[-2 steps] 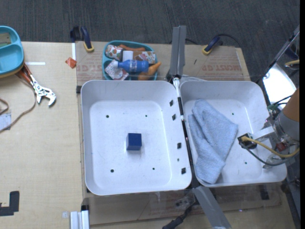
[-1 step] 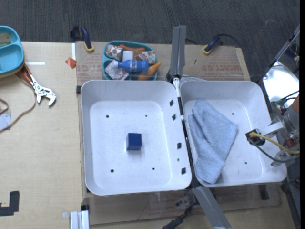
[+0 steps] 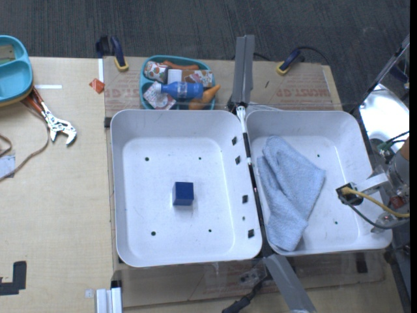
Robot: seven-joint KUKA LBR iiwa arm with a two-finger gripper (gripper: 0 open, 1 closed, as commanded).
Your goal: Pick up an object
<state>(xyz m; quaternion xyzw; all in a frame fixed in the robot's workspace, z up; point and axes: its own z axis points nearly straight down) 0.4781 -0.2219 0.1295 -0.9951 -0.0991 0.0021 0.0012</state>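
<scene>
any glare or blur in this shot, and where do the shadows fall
Camera view: even, soft light; the blue block casts just a faint shadow at its base; a blown-out glare patch sits at the right edge beyond the right bin; the towel and left bin look sharp, with no evident motion blur.

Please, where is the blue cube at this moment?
The blue cube lies in the left white bin, near the middle of its floor, well apart from the grey towel in the right bin.
</scene>
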